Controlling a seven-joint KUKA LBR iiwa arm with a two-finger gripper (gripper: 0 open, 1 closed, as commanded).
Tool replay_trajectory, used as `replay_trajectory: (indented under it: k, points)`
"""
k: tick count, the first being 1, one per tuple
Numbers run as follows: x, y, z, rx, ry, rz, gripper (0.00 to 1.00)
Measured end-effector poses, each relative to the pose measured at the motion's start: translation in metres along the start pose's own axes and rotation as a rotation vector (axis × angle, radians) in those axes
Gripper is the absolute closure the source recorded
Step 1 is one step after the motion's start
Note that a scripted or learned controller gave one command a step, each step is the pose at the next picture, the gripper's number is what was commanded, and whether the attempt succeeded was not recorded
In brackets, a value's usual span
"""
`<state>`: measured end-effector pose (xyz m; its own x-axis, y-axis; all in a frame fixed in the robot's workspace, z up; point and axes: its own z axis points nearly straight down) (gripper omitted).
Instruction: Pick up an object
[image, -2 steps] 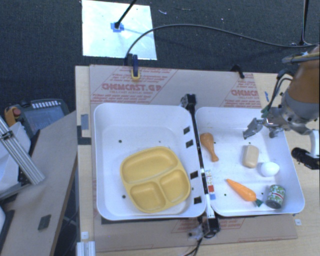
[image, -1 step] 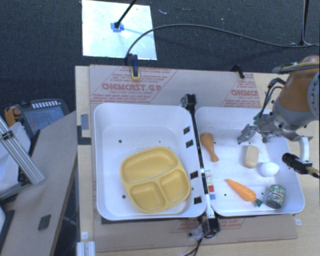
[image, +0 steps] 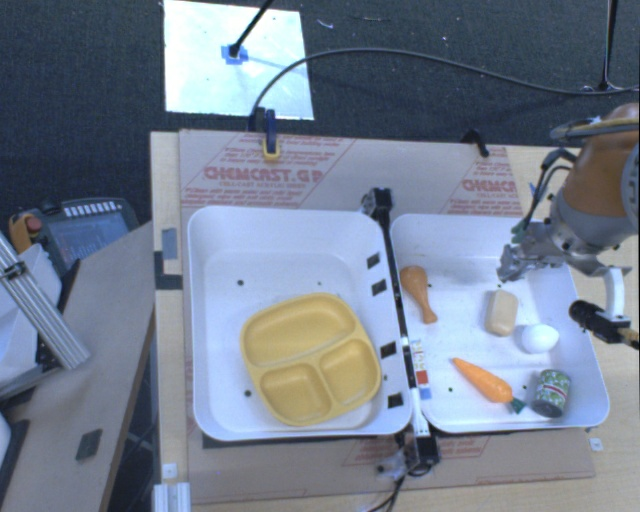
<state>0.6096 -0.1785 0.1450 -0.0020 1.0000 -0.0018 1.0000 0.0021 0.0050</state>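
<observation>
The right bin (image: 450, 250) holds a tan chicken drumstick (image: 418, 291), a beige block (image: 501, 312), a white egg (image: 539, 338), an orange carrot (image: 484, 381) and a small green can (image: 550, 392). My gripper (image: 514, 266) hangs over the bin's back right part, just above and behind the beige block. Nothing shows between its tips. The arm's orange band and grey wrist (image: 598, 190) rise behind it at the view's right.
The left bin (image: 220, 250) holds a yellow three-compartment tray (image: 310, 356). A black divider strip (image: 392, 300) runs between the bins. A cardboard sheet (image: 330, 165) lies under both, with a cable crossing the floor behind.
</observation>
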Motion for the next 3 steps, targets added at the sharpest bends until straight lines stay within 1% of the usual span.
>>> replay_trajectory:
  k: [1, 2, 3]
  points:
    - [0.002, 0.002, -0.065, -0.003, -0.001, -0.002, 1.00]
    - [0.002, 0.004, -0.085, 0.001, 0.001, -0.003, 1.00]
    - [0.051, -0.006, -0.075, 0.005, 0.004, -0.007, 1.00]
